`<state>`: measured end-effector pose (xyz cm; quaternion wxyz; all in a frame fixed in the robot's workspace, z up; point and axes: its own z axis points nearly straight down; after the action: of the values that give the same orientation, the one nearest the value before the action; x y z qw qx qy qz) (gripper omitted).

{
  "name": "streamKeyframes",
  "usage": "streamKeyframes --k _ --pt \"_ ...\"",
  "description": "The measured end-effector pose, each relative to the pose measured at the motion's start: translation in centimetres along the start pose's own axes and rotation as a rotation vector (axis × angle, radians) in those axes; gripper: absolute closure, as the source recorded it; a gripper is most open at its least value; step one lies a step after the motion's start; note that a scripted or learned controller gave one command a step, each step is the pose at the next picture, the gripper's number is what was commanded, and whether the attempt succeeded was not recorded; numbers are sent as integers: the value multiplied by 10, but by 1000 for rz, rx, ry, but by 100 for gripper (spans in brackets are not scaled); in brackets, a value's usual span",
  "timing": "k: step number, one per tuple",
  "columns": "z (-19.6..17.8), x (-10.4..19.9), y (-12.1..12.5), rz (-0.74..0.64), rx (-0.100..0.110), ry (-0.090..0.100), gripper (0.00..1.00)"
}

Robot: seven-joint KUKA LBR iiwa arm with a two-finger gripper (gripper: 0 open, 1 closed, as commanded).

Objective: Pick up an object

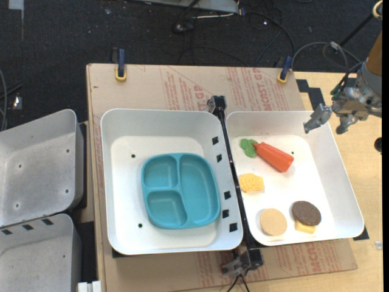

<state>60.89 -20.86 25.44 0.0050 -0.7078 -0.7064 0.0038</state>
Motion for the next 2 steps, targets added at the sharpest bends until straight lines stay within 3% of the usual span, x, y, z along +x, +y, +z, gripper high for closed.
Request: streamKeyframes --k 1,2 --pt "-9 1 2 -4 -13 -3 0" --pt "48 -1 -7 -1 -8 -1 0"
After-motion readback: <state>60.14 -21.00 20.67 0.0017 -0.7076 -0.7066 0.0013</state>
